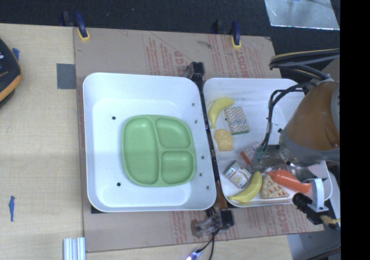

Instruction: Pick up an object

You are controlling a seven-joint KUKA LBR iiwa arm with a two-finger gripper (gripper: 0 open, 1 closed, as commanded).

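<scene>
Grey and orange-banded, the arm hangs low over the right white plastic bin [215,88], gripper [267,159] buried among the near clutter, seemingly lined up for the orange plastic carrot [290,182] beside the yellow banana [247,190]

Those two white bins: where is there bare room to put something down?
The left bin has bare floor all round the green plate, widest along its left wall. The right bin is crowded low down, where the lower banana, carrot and cracker touch; only its top strip is bare.
</scene>
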